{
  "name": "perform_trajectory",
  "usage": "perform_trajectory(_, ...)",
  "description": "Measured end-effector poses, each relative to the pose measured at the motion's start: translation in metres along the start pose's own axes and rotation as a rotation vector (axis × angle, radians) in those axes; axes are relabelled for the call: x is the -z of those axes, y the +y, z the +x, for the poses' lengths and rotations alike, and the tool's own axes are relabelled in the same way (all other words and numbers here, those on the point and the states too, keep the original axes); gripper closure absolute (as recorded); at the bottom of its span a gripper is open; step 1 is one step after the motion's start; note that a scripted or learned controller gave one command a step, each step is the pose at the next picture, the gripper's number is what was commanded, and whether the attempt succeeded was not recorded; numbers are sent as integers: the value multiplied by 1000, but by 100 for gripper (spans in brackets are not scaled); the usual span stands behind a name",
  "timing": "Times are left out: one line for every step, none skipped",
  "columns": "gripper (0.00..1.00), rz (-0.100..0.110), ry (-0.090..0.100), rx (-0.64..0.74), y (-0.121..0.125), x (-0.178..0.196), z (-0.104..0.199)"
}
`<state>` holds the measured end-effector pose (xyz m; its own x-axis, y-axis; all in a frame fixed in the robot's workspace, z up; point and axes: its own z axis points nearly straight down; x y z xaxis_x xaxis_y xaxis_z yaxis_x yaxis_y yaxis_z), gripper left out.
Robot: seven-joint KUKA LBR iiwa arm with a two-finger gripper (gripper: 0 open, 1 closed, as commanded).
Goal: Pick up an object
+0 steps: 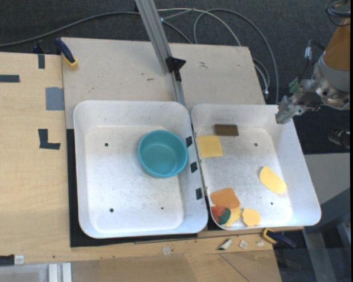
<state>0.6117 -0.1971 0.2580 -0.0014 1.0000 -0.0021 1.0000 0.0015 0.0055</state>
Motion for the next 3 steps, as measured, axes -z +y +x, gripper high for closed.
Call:
perform_trajectory(100, 5, 3, 5, -8, 6, 52)
perform_trajectory(100, 7, 4, 5, -17, 9, 103)
perform_trajectory(100, 7, 4, 5, -27, 9, 156)
